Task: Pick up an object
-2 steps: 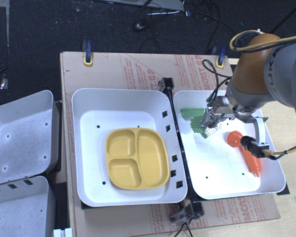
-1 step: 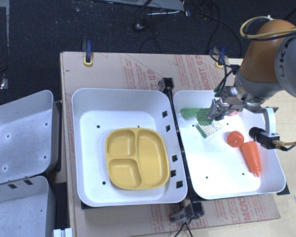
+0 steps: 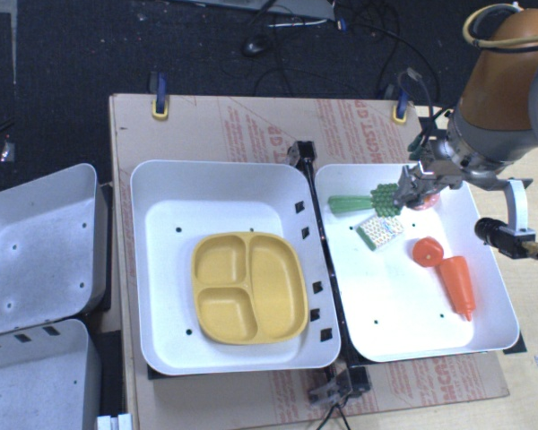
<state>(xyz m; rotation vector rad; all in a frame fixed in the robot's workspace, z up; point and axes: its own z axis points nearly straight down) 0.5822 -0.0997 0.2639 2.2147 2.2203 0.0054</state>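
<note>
Over the right bin (image 3: pixel 484 330), arm (image 3: pixel 502 79) seemingly reaching down

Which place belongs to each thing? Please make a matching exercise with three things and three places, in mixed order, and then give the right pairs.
Things:
1. yellow plate
2. green brush
3. orange carrot

Places:
A. right bin, near its far edge, beside the tool
B. left bin, in the middle
C. right bin, near its right wall

Pairs: 1-B, 2-A, 3-C
</note>
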